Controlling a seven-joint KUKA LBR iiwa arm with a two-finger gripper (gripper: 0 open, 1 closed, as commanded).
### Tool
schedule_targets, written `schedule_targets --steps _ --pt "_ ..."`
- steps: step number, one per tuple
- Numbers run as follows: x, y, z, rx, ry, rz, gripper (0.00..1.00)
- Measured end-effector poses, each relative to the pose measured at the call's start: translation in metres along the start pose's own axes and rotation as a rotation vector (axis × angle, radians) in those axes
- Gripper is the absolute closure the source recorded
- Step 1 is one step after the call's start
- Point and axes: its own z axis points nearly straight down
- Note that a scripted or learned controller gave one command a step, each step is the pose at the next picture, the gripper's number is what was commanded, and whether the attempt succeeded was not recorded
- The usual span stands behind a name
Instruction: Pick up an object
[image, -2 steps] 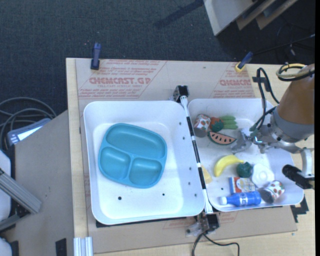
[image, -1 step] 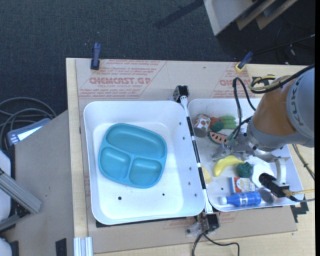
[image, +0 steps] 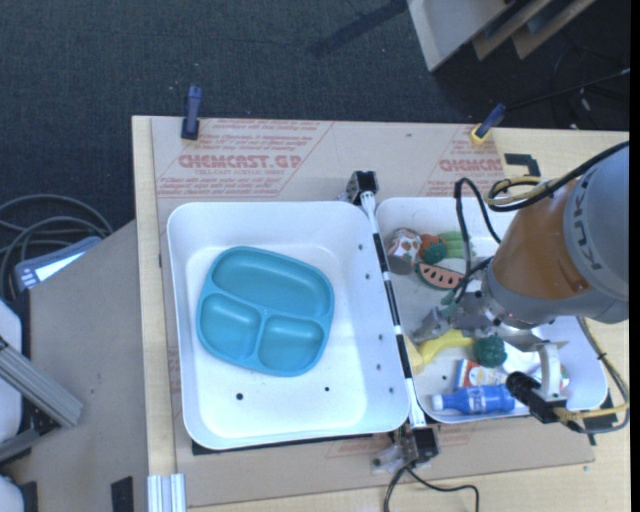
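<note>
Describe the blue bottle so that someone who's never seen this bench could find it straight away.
Look at the right-hand white bin, the one the arm reaches into. Go to its near edge, closest to the bench front: the blue bottle lies there on its side, just beside a white tube. It is the only solid blue, long object among the toys in that bin; the blue plate sits in the other bin.
</note>
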Motion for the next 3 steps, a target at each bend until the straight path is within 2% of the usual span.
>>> schedule_targets --steps 1,2,3 --pt "0.0 0.0 -0.01 -0.002 -0.001 0.0 1.0" --pt "0.049 -0.016 -0.117 -0.001 0.0 -0.002 1.0" --pt "0.049 -0.016 -0.117 -0.001 0.0 -0.001 0.0"
